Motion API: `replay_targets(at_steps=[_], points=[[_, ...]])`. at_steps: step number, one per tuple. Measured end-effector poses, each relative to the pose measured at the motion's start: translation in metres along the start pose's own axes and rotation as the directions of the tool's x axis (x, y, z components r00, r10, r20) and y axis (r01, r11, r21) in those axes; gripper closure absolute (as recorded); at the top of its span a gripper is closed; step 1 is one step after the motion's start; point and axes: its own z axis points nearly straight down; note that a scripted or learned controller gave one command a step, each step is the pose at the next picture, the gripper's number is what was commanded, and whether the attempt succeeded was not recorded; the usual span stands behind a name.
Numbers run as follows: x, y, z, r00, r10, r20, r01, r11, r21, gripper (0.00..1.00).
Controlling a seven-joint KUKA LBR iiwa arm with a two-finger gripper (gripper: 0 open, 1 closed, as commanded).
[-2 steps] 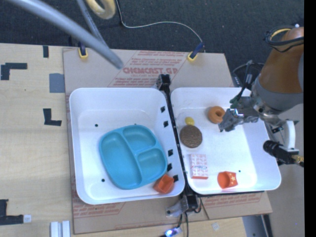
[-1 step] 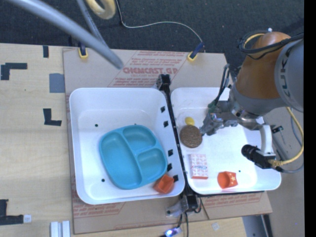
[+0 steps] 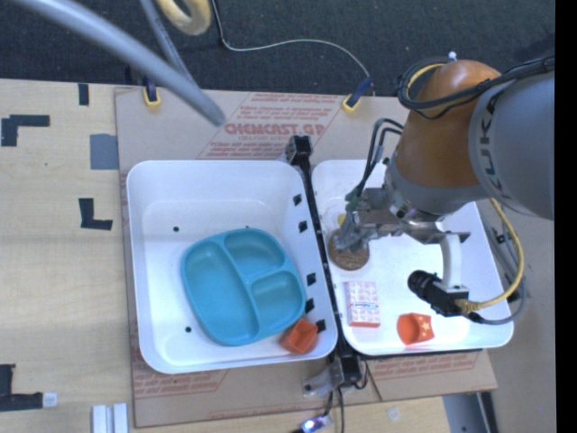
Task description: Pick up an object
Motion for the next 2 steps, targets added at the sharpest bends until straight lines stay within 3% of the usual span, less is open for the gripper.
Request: replay_targets(at_steps=[2], points=[[0.101,-0.019,0.009,1.0,0.001,0.001,-0.001,1.0,0.002,1.0]])
